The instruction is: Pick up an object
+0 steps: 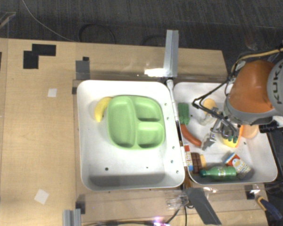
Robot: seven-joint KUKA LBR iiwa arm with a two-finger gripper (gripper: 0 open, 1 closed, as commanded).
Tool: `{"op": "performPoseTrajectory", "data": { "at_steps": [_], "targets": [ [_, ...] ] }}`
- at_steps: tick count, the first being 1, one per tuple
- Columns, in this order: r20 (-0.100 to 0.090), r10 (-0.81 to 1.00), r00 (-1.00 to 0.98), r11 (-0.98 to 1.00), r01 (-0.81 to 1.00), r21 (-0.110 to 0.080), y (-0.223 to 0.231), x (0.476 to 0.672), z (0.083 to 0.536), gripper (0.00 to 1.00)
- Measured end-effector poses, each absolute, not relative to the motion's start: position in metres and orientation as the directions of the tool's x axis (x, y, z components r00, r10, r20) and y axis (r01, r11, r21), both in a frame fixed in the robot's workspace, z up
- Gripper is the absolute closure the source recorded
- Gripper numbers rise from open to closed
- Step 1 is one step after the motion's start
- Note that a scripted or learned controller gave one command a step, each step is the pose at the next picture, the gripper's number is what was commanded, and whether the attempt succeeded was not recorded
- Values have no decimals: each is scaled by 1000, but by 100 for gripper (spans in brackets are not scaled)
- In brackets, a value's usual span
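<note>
The gripper (209,142) hangs low over the middle of the right bin (260,158), pointing down and to the left; whether it is wide or narrow cannot be told from this angle, and nothing is seen held in it; its tip is just beside the right end of a carrot (190,137), which lies slanted near the bin's left wall; above the carrot a green block (183,112) stands along the same wall; below it lies a brown bar (195,161), and next to that a green bottle (219,173) rests on its side along the front wall, with a small red and white carton (237,164) just above its right end; the arm (252,86) covers the bin's upper right part; the left bin (99,160) holds a green divided tray (134,121) with a banana (101,108) touching its upper left edge; both bins sit on a wooden bench (33,140).
</note>
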State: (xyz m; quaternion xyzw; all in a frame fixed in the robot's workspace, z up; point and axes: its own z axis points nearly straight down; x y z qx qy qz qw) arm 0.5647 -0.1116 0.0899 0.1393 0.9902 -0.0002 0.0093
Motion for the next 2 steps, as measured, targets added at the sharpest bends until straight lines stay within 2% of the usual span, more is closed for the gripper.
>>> {"op": "performPoseTrajectory", "data": {
  "at_steps": [1,2],
  "targets": [
    [-32,271,-962,963,271,4,-111,569,102,100],
    [-8,487,-874,874,487,2,-181,585,180,100]
  ]
}}
